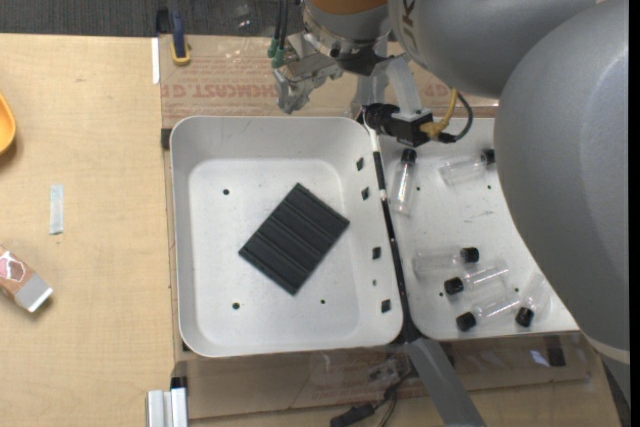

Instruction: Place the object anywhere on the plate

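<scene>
Claw [292,87] hovers above the left bin's [190,245] far rim, grip state unclear. Likely approach step; next, descend toward the black plate [294,238].

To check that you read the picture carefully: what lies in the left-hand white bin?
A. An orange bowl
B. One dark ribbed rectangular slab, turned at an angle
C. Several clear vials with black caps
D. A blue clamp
B: the left bin holds a single dark ribbed slab lying flat and turned diagonally, while the clear black-capped vials lie in the right bin.
</scene>
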